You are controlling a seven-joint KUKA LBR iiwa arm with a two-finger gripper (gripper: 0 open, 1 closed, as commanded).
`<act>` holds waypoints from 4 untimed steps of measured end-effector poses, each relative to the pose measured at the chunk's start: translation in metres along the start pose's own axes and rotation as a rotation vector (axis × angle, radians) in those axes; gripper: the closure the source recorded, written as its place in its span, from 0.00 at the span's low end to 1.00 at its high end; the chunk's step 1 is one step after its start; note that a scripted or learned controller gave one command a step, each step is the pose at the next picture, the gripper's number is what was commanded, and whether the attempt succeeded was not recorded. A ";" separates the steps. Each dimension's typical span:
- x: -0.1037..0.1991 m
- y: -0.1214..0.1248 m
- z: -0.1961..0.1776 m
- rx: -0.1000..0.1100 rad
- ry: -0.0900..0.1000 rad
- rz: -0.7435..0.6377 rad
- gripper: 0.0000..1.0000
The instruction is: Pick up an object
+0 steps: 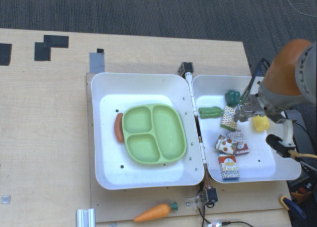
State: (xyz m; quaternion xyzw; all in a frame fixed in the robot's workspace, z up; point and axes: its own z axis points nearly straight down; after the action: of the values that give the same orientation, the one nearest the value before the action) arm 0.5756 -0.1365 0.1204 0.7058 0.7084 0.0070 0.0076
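My gripper [242,112] hangs low over the right bin [262,171], at its upper middle. Just left of it lies a small patterned packet [228,118], and a yellow block [260,123] sits just to its right. A dark green lump [232,96] is behind it, and a long green vegetable [210,112] lies farther left. Nearer the front are a red and white packet [231,144] and another packet [228,166]. I see nothing held in the gripper.
The left bin [106,171] holds a green divided plate [153,133] with a red sausage [119,127] beside it. A toy carrot [155,212] lies on the bench in front of the bins. The arm's orange band [290,67] looms over the right bin's far corner.
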 end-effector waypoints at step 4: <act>0.048 -0.048 0.021 0.006 -0.001 0.001 0.00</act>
State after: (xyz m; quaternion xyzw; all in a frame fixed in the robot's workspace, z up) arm 0.5279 -0.0889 0.0982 0.7061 0.7081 0.0044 0.0056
